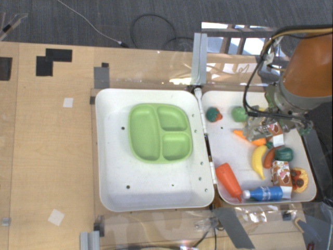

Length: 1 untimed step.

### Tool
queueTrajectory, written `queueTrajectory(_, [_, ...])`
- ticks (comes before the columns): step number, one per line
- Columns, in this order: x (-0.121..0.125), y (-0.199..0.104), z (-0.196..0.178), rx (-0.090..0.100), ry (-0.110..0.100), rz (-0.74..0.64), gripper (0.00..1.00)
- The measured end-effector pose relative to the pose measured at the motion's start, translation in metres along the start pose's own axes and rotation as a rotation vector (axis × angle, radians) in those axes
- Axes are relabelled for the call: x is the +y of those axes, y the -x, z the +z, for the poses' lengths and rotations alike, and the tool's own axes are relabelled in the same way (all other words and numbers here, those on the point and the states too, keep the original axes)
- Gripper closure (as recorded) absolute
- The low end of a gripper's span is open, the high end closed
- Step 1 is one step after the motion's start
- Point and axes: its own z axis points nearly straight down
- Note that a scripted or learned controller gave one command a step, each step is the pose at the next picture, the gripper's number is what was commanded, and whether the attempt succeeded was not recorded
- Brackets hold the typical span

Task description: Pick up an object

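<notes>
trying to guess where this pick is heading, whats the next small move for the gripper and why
Probably a short, straight descent. The gripper hangs low over the right bin, above a small orange piece and close to the banana. Its finger state is unclear, and nothing is seen held. Items crowd here, so drifting sideways risks nudging neighbours.

Wooden bench (47, 155) bearing two white bins (114, 191) side by side

left bin (112, 191) | green divided plate (158, 132) centred inside | black cable (151, 22) on floor
</notes>
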Motion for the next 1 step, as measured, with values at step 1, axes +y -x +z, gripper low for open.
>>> queueTrajectory(1, [-0.0338, -0.0314, 0.1238, 0.006, 0.003, -0.225, 1.00])
